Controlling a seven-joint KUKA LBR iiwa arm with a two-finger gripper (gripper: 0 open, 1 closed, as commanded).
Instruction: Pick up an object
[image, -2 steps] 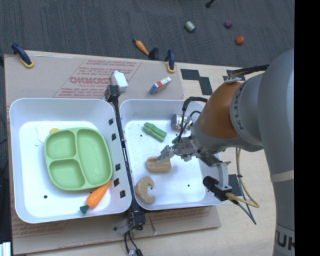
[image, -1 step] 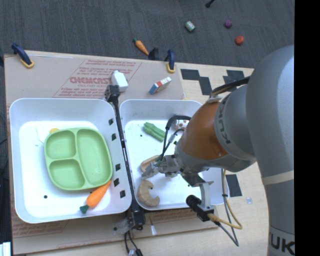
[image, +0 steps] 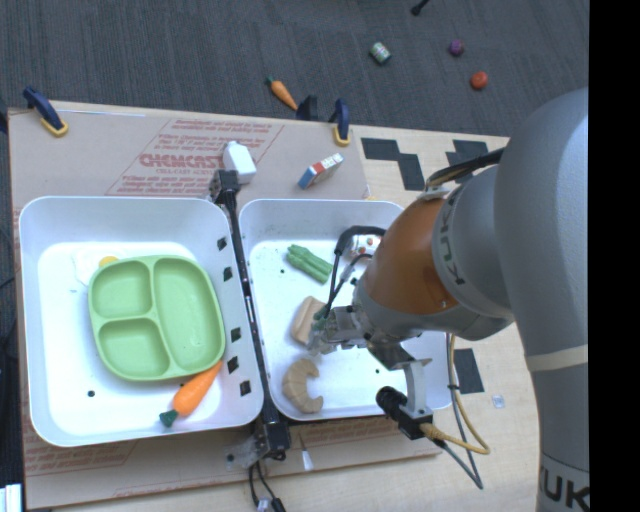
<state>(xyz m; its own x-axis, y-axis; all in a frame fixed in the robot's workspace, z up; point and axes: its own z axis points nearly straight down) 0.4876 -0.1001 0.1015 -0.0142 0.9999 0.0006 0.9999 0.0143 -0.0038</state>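
My gripper (image: 322, 335): lowered into the right bin (image: 262, 300), just beside a tan block (image: 306, 320); my own wrist hides the tips, so I cannot tell whether it grips or is released.

My arm (image: 470, 260): grey with an orange band, reaching in from the right; letters "KU" show on the lower link.

Right bin, contents: tan block beside my gripper; croissant-shaped toy (image: 302, 386) near the front wall; green bean-like piece (image: 309, 262) toward the back.

Left bin (image: 40, 330), contents: green three-compartment plate (image: 156, 317); toy carrot (image: 192, 394) touching the plate's front edge.

Cardboard sheet (image: 150, 150): behind the bins, red print, too blurred to read surely.

On the cardboard: a small red, white and blue box (image: 319, 171).
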